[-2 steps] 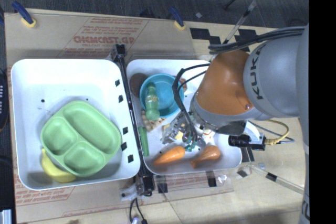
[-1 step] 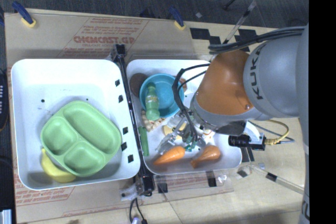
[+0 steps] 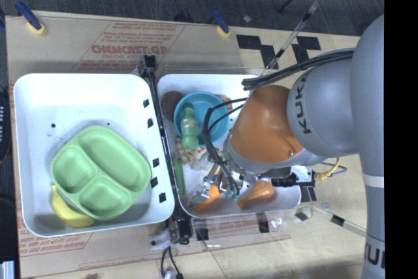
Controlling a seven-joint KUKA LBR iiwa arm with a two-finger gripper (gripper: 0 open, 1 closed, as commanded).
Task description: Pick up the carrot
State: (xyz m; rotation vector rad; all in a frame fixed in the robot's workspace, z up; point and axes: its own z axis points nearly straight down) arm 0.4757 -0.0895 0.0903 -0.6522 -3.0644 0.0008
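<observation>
The orange carrot lies along the near wall of the right bin, with another orange stretch showing further left. My gripper hangs low over the bin's near part, right above and between these orange pieces. The arm's orange band and wrist hide much of the bin's middle and right. Cables and small clutter around the gripper tip blur what lies directly under it.
A blue bowl with a green bottle sits at the right bin's far left. A thin green stick lies by the dividing wall. The left bin holds a green divided plate over a yellow item.
</observation>
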